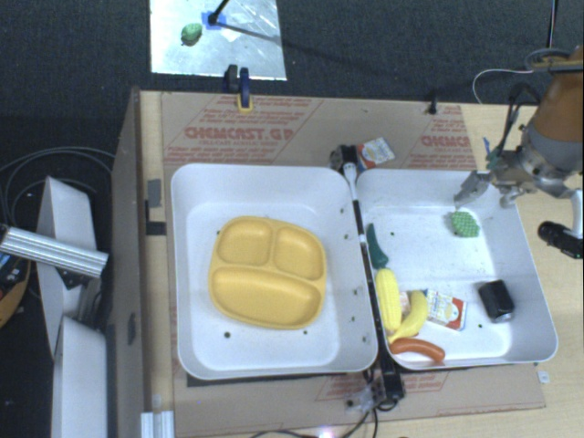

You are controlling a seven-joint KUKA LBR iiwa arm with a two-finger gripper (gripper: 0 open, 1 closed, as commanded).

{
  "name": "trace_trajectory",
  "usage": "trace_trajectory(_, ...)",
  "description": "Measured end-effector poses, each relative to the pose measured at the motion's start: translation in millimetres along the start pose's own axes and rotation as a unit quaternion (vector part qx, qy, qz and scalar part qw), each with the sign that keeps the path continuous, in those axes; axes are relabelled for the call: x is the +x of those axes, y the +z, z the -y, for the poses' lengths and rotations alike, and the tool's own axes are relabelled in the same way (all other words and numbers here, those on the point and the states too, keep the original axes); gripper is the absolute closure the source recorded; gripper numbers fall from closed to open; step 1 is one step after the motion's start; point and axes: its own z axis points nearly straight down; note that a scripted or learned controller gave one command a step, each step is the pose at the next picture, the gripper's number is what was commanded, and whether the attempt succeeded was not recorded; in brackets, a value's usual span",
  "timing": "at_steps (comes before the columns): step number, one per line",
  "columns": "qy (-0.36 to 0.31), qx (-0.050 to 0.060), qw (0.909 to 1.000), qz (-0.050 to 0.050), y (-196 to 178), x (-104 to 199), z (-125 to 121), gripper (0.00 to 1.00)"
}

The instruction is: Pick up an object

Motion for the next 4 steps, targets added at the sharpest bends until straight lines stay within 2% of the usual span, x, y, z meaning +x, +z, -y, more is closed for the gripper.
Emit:
trace_trajectory(1,0.0,0.003,1.0,-0.001,62.8,1.0,3.0,0.0)
trace_trajectory(2,0.0,0.002,1.0,-0.001,61.6,0.7,2.1,0.0)
trace_trajectory(3,0.0,0.0,1.0,0.0,-34.1,0.5,29.6,0.0)
trace_trajectory(4,-0.001,0.003,1.0,-0.001,49.0,1.1,7.4,0.0)
